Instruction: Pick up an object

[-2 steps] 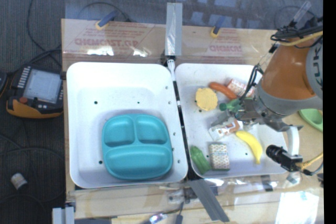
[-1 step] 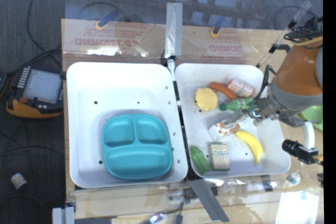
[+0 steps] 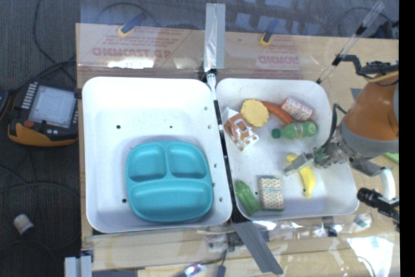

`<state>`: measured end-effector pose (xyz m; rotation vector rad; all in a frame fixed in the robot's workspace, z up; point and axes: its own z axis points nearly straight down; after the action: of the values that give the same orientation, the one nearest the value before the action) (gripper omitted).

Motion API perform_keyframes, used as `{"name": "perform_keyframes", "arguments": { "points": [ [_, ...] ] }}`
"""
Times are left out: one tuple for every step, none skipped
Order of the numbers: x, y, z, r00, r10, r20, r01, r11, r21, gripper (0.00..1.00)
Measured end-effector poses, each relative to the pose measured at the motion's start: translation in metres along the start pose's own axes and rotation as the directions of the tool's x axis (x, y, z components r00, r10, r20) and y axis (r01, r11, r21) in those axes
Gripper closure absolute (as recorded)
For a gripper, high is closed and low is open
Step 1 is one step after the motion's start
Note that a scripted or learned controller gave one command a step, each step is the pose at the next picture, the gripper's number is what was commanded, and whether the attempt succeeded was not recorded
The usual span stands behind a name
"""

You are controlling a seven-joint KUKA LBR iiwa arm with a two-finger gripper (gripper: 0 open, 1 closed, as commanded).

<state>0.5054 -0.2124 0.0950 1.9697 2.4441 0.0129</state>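
The right bin (image 3: 334, 201) holds several small items. A yellow banana (image 3: 308, 182) lies near its right wall. A green bottle (image 3: 296, 131) lies on its side above it, next to a carrot (image 3: 279, 111), a yellow round piece (image 3: 255, 113) and a red-and-white packet (image 3: 297, 108). An orange-and-white carton (image 3: 240, 132) rests against the left wall. A green vegetable (image 3: 246, 196) and a patterned box (image 3: 271, 193) sit at the front. My gripper (image 3: 298, 165) is low in this bin, just above and left of the banana, with a small yellow bit beside its tip.
The left bin (image 3: 110, 107) holds a teal divided plate (image 3: 170, 180). The grey arm with its orange band (image 3: 375, 115) leans over the right bin's right wall. Cables and a pendant (image 3: 43, 115) lie on the floor to the left.
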Motion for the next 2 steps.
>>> {"name": "perform_keyframes", "arguments": {
  "points": [
    [0.003,0.001,-0.025,0.993,0.119,0.001,-0.119,0.993,0.009,0.0],
    [0.002,-0.004,0.001,0.997,0.077,-0.003,-0.077,0.997,-0.004,0.0]
  ]
}}
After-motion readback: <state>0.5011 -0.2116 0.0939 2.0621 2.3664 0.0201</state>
